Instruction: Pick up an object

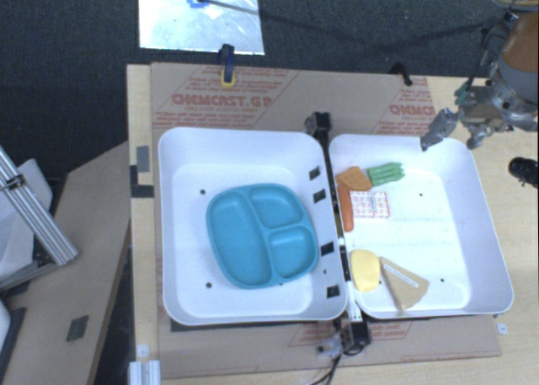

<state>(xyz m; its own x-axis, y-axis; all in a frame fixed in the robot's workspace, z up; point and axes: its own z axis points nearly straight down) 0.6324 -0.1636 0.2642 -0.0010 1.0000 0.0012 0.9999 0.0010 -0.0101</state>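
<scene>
Overhead, end effector (456,131) above bin (472,232)

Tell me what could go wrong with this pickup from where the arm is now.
The toys in the right bin crowd together along its left wall: the orange piece, green piece and patterned card touch or nearly touch, so the gripper may nudge neighbours or grab two. The yellow piece hugs the wall, leaving little finger room.

Blue tray (261,236); white bins (240,143)
</scene>
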